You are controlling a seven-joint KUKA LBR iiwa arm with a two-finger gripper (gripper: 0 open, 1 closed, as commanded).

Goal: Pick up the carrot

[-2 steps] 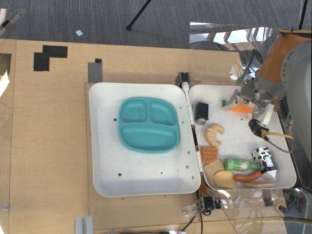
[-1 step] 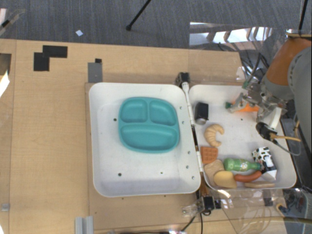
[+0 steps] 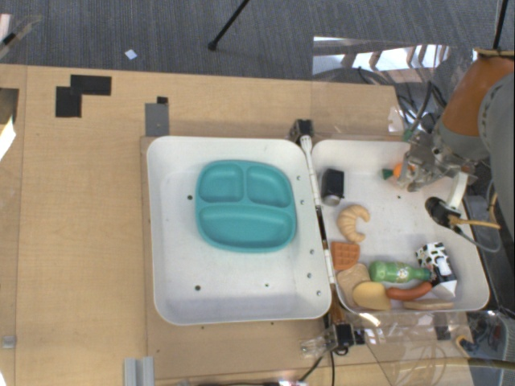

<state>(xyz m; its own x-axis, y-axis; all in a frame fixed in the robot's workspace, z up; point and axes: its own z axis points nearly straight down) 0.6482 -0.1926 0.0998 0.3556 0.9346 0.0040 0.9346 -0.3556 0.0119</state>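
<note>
Nearest the bench's front edge, the right bin [image 3: 385, 209] is crowded in its front corner: a red sausage [image 3: 410, 291], a yellow lump [image 3: 371, 295] that I can't name for sure, a green bottle [image 3: 398, 273] and a small cow-patterned thing [image 3: 434, 257] lie packed together. Just behind them are a waffle [image 3: 345, 254] and then a croissant [image 3: 352, 222], and further back a black block [image 3: 331, 183] sits against the wall shared with the left bin [image 3: 179, 284], which holds a teal divided plate [image 3: 245, 205]. None of that is mine to touch. The carrot [image 3: 391, 170] is a small orange piece with a bit of green, lying alone near the far wall of the right bin, well apart from the pile. My gripper [image 3: 419, 170] sits low just beside it, on the side my arm reaches in from, and I cannot tell whether it is spread or closed, nor whether it touches the carrot; I don't see the carrot inside it. I judge I'm at the approach, with the grasp not yet made. The next move calls for a short shift over the carrot, squared to its length, then a close and a straight lift, minding the far wall close by
</note>
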